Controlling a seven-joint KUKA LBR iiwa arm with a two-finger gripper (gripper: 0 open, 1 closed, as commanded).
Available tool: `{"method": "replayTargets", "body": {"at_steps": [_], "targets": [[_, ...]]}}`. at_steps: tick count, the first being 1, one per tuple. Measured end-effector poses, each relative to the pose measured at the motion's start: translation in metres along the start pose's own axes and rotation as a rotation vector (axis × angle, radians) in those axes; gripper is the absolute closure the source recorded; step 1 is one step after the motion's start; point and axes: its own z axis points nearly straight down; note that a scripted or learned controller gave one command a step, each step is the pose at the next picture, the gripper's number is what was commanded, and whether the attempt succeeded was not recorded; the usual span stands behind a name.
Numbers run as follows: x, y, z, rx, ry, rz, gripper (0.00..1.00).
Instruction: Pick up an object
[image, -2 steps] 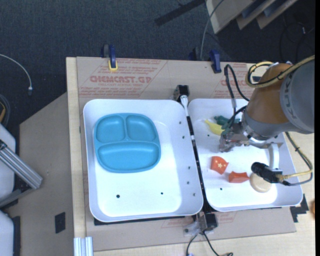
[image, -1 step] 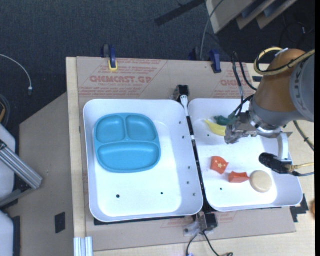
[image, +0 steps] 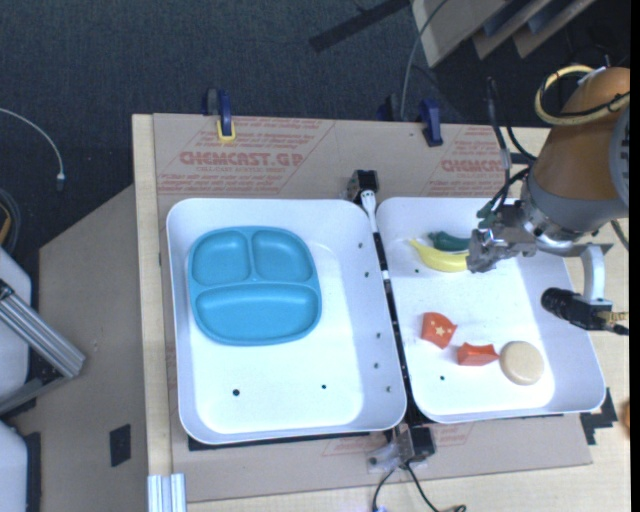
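Note:
The right bin (image: 560, 400) holds a yellow banana (image: 437, 257) near its far left, with a dark green object (image: 449, 240) just behind it. An orange-red piece with a star (image: 437, 329), a red piece (image: 476, 353) and a round beige disc (image: 522, 362) lie nearer the front. My gripper (image: 484, 251) hangs low at the banana's right end, close to or touching it. I see nothing held between its fingers.
The left bin (image: 200, 400) holds a blue three-compartment plate (image: 256, 285). A black cylindrical part (image: 570, 305) juts over the right bin's right side. Clamps (image: 225, 115) sit on the cardboard's far edge. Bare bin floor lies in front of the plate.

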Motion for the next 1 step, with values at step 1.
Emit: {"method": "replayTargets", "body": {"at_steps": [1], "targets": [[-0.0003, 0.0016, -0.0534, -0.002, -0.001, -0.001, 1.0]]}}
